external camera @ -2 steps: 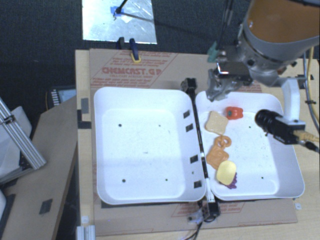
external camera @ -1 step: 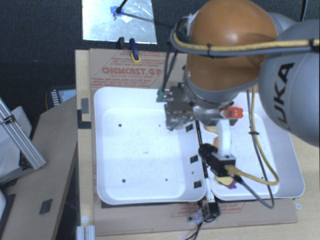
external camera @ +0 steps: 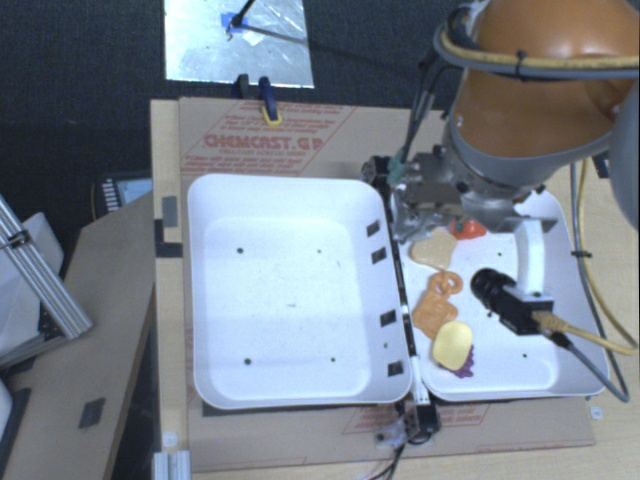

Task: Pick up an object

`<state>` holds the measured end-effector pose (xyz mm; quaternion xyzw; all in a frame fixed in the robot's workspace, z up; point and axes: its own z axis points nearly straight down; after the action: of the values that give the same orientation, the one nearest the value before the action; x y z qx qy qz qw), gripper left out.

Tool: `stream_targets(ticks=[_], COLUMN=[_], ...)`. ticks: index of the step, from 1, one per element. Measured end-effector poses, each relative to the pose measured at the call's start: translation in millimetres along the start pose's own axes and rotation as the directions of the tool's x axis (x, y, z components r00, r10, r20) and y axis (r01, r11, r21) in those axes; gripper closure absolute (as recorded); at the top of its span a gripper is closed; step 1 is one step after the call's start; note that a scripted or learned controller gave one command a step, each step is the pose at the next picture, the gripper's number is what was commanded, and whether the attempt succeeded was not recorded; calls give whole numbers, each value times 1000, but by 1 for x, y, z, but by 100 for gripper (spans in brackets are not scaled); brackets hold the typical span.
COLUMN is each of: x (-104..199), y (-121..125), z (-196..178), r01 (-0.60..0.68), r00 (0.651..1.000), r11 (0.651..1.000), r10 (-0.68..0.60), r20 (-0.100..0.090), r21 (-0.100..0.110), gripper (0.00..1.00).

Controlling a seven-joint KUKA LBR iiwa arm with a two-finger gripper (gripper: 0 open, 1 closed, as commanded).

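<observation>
**Hanging low over the far corner of the right bin**

We are looking down on the arm (external camera: 545,68), which is reaching in from the view's right, its orange band bulking large at the top. The gripper (external camera: 415,218) is sitting low over the far left corner of the right bin (external camera: 560,368), close to the wall beside the left bin (external camera: 290,298). Its own body is blocking our view of its working end, so we are unable to tell whether it is spread, pressed together or pinching anything.

The things to pick are all lying in the right bin, gathered along its left side. A beige piece (external camera: 432,251) is lying just below the gripper in the view; whether the two are touching we cannot tell. A red piece (external camera: 468,230) is peeking out just beside the beige one, toward the view's right. Nearer to us, an orange ring (external camera: 446,282) is resting against an orange lump (external camera: 430,316). A yellow piece (external camera: 452,342) is lying just beyond the lump and overlapping a purple scrap (external camera: 466,370) near the front wall.

Both bins are standing on a cardboard sheet (external camera: 265,138) with red print. A blue clip (external camera: 268,98) is gripping its far edge, and a silver sheet (external camera: 238,28) is lying beyond that.
</observation>
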<state>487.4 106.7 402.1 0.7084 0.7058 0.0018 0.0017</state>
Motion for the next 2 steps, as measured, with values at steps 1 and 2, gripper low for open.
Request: stream_targets(ticks=[1,2], x=[46,91], y=[2,98], z=[-98,-67], r01=[12,10], r00=[1000,1000], r11=[1000,1000], r10=[-12,-10], r20=[-5,-2], r21=[-8,-3], gripper=[100,100])
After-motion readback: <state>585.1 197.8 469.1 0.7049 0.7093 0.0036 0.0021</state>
